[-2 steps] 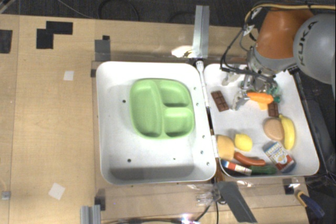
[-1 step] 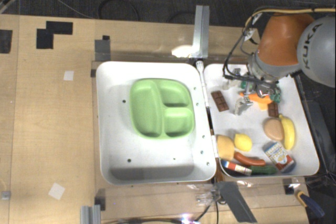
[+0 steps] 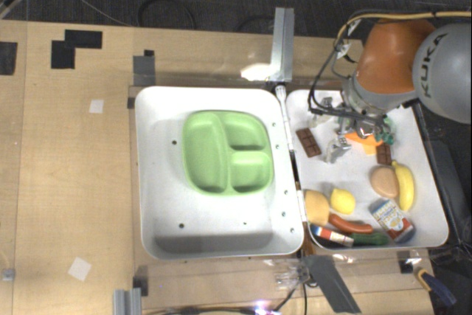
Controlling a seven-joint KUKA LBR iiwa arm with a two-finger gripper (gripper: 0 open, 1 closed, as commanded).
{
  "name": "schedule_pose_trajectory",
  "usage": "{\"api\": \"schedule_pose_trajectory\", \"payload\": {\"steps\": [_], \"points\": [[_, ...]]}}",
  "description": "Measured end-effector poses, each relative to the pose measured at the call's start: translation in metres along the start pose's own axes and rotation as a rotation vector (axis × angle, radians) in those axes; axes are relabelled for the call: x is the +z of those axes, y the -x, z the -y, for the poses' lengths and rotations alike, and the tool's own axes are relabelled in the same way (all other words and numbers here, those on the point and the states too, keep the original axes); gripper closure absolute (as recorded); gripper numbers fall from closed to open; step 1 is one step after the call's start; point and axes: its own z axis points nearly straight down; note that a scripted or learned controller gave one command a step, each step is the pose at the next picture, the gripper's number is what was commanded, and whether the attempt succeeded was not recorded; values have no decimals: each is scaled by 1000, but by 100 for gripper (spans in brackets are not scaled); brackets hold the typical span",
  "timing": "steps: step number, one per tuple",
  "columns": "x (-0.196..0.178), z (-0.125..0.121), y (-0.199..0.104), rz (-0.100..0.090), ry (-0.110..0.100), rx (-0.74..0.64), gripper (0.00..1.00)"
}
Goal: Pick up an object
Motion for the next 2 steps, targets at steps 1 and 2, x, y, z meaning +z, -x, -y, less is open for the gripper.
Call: {"api": "schedule_pose_trajectory", "payload": {"steps": [1,2], "points": [[-14,0,5,14,-2,-1,100],[-105,-3,14,1,3,-514,100]]}}
